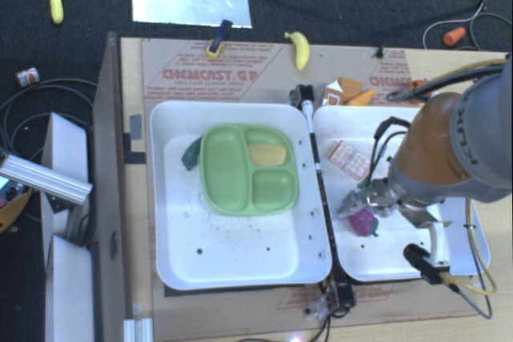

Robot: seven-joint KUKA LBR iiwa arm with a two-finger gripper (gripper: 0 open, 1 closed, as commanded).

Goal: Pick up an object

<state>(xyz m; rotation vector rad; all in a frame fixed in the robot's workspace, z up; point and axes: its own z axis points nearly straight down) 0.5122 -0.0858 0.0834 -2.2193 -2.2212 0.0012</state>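
A small purple object [363, 222], lumpy and rounded like a toy grape cluster, lies on the floor of the right bin [385, 264]. It sits directly under the gripper [358, 203], touching its tips; whether the fingers are spread or closed, I cannot tell. It is too rounded to show a clear long axis

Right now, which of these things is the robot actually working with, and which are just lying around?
In play:
gripper, low in the right bin
purple object beside it
patterned card

Lying about:
green divided plate in the left bin
yellow piece on the plate
banana on the bench
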